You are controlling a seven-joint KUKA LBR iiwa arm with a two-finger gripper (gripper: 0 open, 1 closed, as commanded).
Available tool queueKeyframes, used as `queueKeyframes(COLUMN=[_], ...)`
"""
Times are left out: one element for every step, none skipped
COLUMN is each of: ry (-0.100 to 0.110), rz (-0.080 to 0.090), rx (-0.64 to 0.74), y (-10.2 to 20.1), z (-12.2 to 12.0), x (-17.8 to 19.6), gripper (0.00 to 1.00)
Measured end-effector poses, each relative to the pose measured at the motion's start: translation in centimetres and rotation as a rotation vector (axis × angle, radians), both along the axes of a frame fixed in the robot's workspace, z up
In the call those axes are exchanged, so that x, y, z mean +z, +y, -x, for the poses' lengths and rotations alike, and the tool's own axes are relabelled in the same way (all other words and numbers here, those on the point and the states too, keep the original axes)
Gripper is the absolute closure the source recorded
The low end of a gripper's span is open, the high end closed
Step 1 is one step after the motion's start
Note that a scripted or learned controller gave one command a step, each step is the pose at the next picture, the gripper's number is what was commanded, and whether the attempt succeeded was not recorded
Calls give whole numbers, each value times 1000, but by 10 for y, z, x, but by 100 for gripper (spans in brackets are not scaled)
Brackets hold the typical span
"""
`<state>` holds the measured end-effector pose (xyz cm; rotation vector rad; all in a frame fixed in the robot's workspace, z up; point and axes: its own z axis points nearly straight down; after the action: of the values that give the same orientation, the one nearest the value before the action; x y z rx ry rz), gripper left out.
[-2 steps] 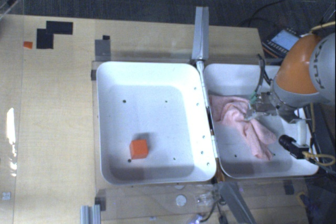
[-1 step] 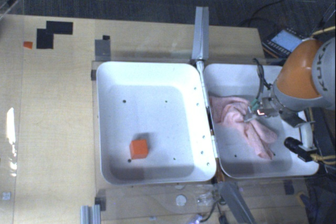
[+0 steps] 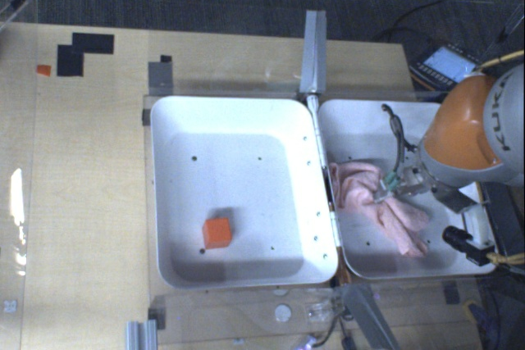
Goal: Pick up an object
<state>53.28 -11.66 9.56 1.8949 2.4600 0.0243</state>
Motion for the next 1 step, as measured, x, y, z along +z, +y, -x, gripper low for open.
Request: queueKeyframes(ry=[-3], rz=[3], rx=[89], y=[9], z=[19], x=[0], gripper=[0])
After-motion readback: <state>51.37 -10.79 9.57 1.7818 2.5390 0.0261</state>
